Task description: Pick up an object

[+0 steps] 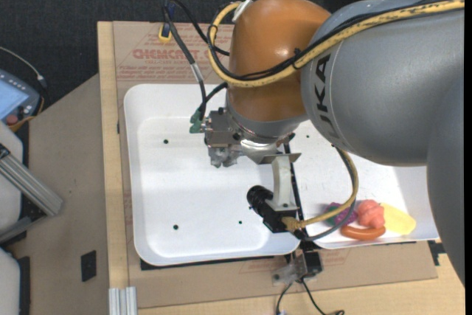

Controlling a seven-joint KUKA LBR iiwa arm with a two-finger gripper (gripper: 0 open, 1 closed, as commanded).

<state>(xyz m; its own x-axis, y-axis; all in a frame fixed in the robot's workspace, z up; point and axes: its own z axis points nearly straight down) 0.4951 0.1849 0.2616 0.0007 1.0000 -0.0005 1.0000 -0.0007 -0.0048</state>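
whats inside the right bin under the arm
Visible at the shallow white right bin's near end: a pink lumpy toy, a flat yellow piece and an orange curved piece. The grey arm covers the rest.

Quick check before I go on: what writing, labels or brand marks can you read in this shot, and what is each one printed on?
"CHEMCHA…": red print on the cardboard sheet under the left bin; the end is hidden by cables, and a smaller red line below is too blurred to read.
"K", and perhaps part of an "A": black letters on the grey arm, cut off by the orange band.
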